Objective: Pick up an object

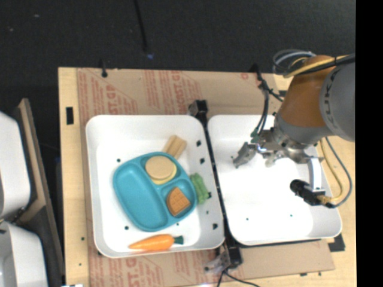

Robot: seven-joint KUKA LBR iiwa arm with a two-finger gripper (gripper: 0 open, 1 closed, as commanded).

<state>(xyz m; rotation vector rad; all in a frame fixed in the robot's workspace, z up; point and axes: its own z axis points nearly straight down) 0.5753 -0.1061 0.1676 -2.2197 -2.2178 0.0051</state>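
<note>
My gripper (256, 158) hangs over the upper middle of the right bin (281, 220). Its fingers (242, 156) are spread open and nothing sits between them. The loose objects all lie in the left bin (102, 136). A blue divided tray (143, 197) there carries a round tan biscuit (161, 168) and a brown waffle piece (178, 201). Just above the tray lies a wooden block (175, 146). A green piece (199, 188) rests at the tray's right edge, and an orange carrot (154, 242) lies near the bin's front wall.
The two bins meet at a dark divider (210, 166) with a black clamp (198, 108) at its far end. Cables and a black fitting (306, 192) hang from the arm over the right bin. Cardboard (149, 88) lines the bench behind the bins.
</note>
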